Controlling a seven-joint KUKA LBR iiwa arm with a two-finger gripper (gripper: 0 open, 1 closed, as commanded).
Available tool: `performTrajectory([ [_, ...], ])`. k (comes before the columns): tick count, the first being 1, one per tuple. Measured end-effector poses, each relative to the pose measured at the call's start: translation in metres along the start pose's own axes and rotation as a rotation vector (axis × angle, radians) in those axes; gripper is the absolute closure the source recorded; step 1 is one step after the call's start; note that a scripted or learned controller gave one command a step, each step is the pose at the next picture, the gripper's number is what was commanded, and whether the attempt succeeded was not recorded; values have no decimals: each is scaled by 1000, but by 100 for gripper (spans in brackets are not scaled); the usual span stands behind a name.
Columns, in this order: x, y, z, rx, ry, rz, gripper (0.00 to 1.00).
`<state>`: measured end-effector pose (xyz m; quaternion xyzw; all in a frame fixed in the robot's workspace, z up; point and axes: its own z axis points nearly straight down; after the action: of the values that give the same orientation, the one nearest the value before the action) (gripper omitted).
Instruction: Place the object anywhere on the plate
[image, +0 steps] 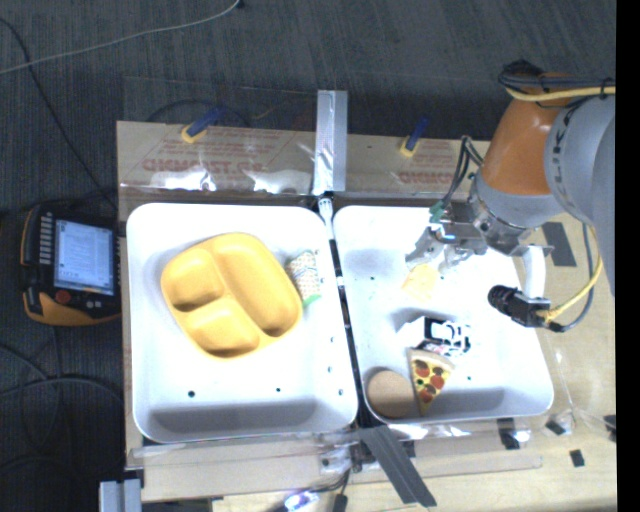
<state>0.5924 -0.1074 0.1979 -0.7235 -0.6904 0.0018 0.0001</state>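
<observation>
While the arm (560, 150) reaches in from the right, grey with its orange band showing above the wrist, the gripper (445, 243) hangs over the far part of the right bin (520, 390); its fingers (432, 238) point down and toward the left, and they appear a little parted, with nothing seen between them; a pale yellowish object (421, 279) lies on the bin floor just beneath and near of the fingertips, and whether they touch it cannot be told; nearer in the same bin sits a small black and white item (447, 334), and just near of that a pizza slice toy (430, 373) with red dots on it, its tip pointing to the near side; a round tan object (385, 390) lies touching the slice on its left, in the near left corner of the bin; the left bin (150, 390) holds a yellow plate (231, 293) with three compartments, set toward the far middle of the bin; just beside the plate's right edge rests a small pale object with a green part (306, 275), close against the wall between the bins; left of the desk (140, 140) lies a handheld pendant with a lit screen (72, 263), well apart from both bins.
</observation>
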Motion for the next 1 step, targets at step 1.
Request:
performTrajectory([
  [1,-4,10,65,0,1,-137,100],
])
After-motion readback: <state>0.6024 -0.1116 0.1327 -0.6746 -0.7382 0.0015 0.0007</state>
